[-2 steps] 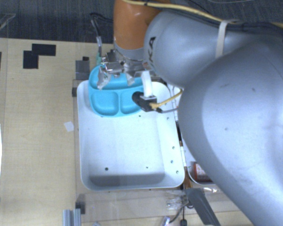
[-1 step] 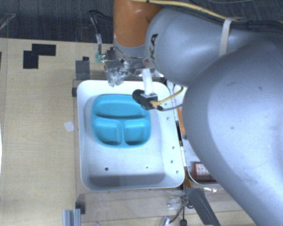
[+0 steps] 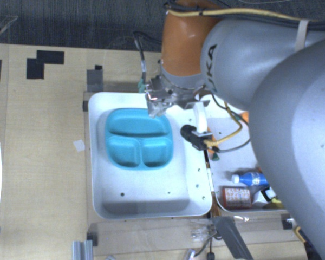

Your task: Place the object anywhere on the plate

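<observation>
As viewed from above the bench, entered in order:

1. Gripper (image 3: 156, 106): low over the far rim of the plate, at the edge of the large compartment. Open or closed: cannot tell, the tip being too small and blurred. Anything carried there: cannot tell either.
2. Plate (image 3: 131, 124): blue, three compartments, lying flat in the left bin (image 3: 141, 199), toward its far end. Nothing visible in any compartment.
3. Right bin (image 3: 233, 164): blue bottle (image 3: 252, 179) on its side and red-labelled box (image 3: 237, 197), close together at the near end, well apart from the plate.
4. Object of the task: not identifiable with certainty. Either at the gripper tip, unseen, or among the items in entry 3.

Progress, as judged: placement not yet evident. Remaining: object down on the plate and released, then arm withdrawn.
</observation>
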Robot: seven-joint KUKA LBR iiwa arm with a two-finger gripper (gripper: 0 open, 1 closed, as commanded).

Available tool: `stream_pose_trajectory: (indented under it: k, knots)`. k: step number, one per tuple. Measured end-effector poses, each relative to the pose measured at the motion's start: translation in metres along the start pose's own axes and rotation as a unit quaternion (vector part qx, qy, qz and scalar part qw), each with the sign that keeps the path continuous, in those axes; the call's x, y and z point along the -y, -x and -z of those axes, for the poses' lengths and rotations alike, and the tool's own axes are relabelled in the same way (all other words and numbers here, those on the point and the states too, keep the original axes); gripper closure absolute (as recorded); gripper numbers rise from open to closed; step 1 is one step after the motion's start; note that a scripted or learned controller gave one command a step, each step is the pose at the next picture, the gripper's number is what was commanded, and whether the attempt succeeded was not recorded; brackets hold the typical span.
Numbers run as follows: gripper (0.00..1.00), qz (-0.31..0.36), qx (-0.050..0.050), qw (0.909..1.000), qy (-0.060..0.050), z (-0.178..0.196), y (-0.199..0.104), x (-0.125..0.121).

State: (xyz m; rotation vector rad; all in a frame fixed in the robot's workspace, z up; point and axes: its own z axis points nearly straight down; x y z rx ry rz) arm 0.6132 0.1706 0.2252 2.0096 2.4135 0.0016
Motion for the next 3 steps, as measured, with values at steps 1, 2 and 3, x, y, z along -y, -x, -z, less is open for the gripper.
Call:
stream_pose_trajectory:
  k: [1,2,3]
  knots:
    - [1.00,0.023,0.000,0.9997,-0.001,-0.097,-0.039,0.042]
    - [1.00,0.105,0.000,0.9945,0.000,-0.039,-0.037,-0.011]
    - [1.00,0.242,-0.001,0.9703,0.000,-0.076,-0.036,0.030]
